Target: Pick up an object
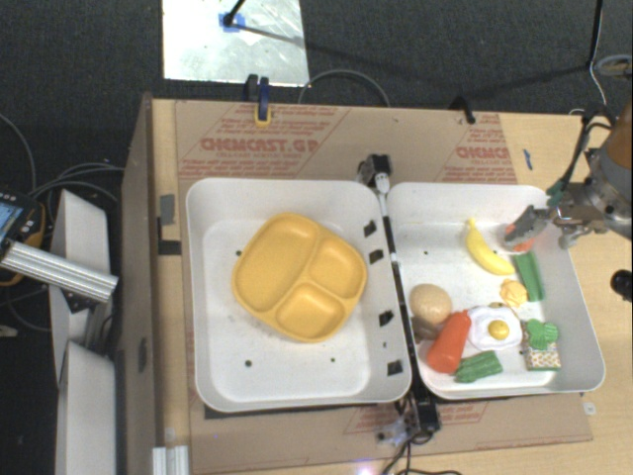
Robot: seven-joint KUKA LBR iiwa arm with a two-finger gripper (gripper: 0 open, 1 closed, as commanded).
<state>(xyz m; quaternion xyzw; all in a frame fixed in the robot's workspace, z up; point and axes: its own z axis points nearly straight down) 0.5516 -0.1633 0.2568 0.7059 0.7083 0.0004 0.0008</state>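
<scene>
Overhead view: red lettering on the cardboard (297, 137) under two white bins reads roughly "CHEMCAST", partly blurred. The gripper (539, 221), half cut off at the right edge, hangs over the right bin (435, 216); whether it is parted is unclear. A banana (485, 248) lies diagonally just beside it.
</scene>
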